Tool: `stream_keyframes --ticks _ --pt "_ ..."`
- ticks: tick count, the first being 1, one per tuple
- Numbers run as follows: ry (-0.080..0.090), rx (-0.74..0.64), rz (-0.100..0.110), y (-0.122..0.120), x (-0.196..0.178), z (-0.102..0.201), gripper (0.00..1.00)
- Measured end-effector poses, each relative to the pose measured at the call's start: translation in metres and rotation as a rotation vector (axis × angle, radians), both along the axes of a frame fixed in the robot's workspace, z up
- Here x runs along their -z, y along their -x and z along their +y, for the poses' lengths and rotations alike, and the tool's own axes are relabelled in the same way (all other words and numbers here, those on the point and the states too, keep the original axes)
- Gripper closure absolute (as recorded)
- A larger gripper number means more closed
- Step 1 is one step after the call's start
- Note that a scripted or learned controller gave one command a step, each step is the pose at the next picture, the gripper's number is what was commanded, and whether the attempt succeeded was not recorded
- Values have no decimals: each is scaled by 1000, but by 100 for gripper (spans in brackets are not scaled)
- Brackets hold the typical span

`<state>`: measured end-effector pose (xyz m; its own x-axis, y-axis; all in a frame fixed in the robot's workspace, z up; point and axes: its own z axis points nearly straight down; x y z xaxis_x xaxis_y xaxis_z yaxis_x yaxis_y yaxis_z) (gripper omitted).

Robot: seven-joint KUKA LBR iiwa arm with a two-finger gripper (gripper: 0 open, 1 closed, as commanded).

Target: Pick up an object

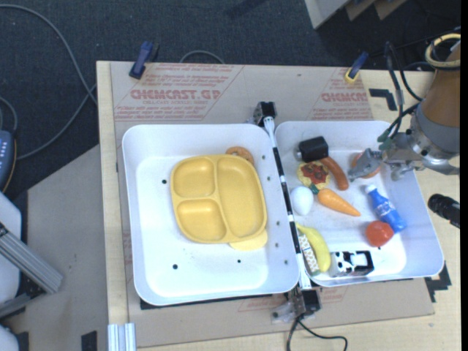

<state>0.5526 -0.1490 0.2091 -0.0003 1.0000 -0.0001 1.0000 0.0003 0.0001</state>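
I am seeing the banana (314,247), tomato (379,233), bottle (385,208) and carrot (338,201) lying loose in the right bin (424,258). Beyond, I am watching the gripper (374,163) hovering over an orange-red piece (367,168); grip state I cannot tell, so nothing looks lifted.

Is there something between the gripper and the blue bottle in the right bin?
Nothing visible does. The gripper hangs over the right bin's upper part, and the blue bottle lies just below it in the view, with bare white floor between them. The tomato lies beyond the bottle.
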Motion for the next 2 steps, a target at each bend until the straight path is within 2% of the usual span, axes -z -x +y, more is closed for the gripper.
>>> stream_keyframes --ticks 1,2 --pt "0 1 2 1 116 -46 0" --pt "1 1 -1 0 106 -45 100"
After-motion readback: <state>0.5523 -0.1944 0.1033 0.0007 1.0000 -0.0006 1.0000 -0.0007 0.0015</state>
